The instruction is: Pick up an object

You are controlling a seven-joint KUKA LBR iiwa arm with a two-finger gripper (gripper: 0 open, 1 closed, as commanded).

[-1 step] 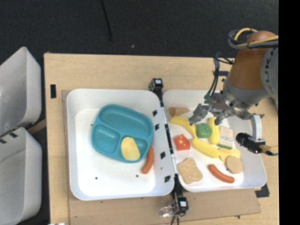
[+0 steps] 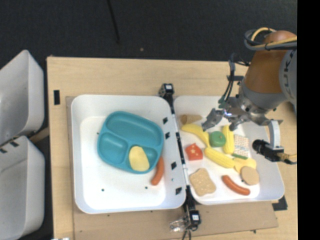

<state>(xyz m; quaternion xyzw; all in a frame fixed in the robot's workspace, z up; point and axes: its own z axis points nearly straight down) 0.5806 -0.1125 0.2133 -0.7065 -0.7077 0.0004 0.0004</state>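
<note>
Dark flooring surrounds the wooden surface point(image 2: 125, 69), where two white bins sit side by side. I read the right bin point(image 2: 277, 181) as the picking source: toy food is heaped there, bananas point(image 2: 196, 132), a green piece point(image 2: 217, 138), a tomato slice point(image 2: 194, 152), toast point(image 2: 202, 181), a sausage point(image 2: 236, 185). My hand point(image 2: 227, 119) hovers low over the green piece, fingers spread wide and holding nothing, wrist tilted in from the right. The left bin point(image 2: 80, 184) carries a teal plate point(image 2: 125, 136).
</note>
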